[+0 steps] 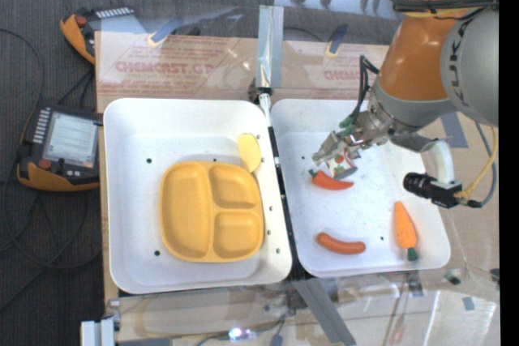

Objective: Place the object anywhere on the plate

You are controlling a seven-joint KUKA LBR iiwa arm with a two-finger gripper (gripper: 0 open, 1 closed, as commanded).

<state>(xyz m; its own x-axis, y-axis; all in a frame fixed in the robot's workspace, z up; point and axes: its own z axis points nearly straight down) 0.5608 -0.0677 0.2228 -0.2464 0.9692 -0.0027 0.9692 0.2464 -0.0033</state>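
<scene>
A yellow divided plate [212, 211] lies in the left bin [130, 126]. In the right bin [422, 255] a red pepper [332, 183] lies near the middle. My gripper [336, 164] hangs just above the pepper's far side, open, with its fingers spread and nothing between them. An orange-red sausage [340, 243] lies nearer the front of that bin. At the right side of the bin lies a carrot [405, 226].
A pale yellow piece [250, 151] rests at the plate's far right corner, near the wall between the bins. A black cylinder [423, 185] on the arm juts over the right bin. A teach pendant [61, 146] lies left of the bench.
</scene>
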